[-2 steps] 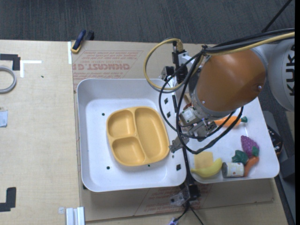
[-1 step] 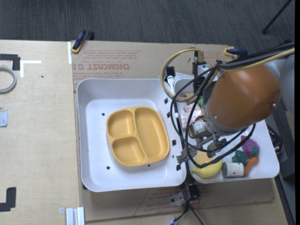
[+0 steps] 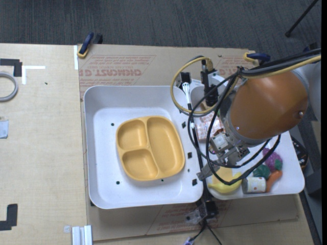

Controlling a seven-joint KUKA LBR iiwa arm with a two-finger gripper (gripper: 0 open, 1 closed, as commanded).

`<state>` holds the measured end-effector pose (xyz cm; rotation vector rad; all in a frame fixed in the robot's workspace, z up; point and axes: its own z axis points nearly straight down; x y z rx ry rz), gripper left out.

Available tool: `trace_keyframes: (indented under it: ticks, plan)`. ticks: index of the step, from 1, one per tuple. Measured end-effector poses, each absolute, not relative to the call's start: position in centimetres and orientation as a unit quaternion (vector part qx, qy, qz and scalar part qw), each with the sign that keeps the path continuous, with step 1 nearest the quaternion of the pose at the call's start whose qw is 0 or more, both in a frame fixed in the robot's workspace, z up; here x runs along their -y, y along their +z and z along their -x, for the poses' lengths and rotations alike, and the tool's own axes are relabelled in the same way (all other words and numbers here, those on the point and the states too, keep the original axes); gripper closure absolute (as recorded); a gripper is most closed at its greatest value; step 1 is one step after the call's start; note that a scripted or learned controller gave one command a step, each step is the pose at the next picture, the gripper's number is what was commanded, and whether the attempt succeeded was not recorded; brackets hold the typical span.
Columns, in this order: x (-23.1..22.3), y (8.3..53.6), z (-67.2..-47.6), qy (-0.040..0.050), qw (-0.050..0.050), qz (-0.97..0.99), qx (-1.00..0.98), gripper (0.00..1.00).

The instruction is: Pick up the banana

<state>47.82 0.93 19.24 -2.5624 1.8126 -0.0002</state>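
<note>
The banana (image 3: 226,180) lies in the near left corner of the right bin (image 3: 294,180), a yellow curve partly covered by the arm's wrist. The arm's orange band (image 3: 268,103) and grey wrist hang low over that bin, directly above the banana. The gripper itself is hidden beneath the wrist and cables.
A yellow three-compartment plate (image 3: 149,148) sits in the left bin (image 3: 97,137). In the right bin, a green toy (image 3: 260,171), a purple toy (image 3: 276,162), an orange carrot-like piece (image 3: 274,177), a small grey-white block (image 3: 254,185) and a printed packet (image 3: 205,126) crowd around the arm.
</note>
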Motion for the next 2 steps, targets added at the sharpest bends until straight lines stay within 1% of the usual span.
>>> trace_keyframes:
  ticks: [1, 2]
  plan:
    - [-1.3, 19.2, -47.8, 0.0002, 0.001, 0.938, -0.347, 0.0]
    - [1.6, 19.2, -48.4, 0.0006, 0.001, 0.977, -0.211, 0.0]
